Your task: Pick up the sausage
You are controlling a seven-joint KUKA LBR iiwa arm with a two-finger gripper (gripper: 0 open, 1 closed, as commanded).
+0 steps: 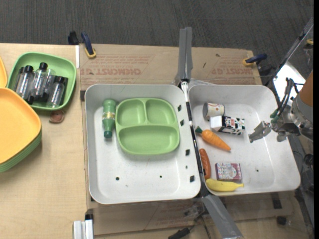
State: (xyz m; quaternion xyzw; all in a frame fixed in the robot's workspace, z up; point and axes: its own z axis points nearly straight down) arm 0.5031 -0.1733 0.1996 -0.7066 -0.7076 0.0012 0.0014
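One sausage (204, 163) lies against the right bin's (264, 176) left wall. Beside it sit one carrot (216, 139), one pink packet (228, 172), and one banana (223, 185) at the front rim. Farther off stand one cup (213, 110) and one carton (233, 124). The gripper (266, 132) hovers over bare floor, well apart from the sausage; whether its fingers are parted cannot be told.

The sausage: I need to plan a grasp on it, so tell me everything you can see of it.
The sausage is a short reddish-brown toy link, smooth and plastic-looking. It lies flat in the right bin, hard against the left wall by the divider, its length running up the picture. The carrot lies just above it, the banana just below; contact with either is unclear. The gripper hangs far to its right.
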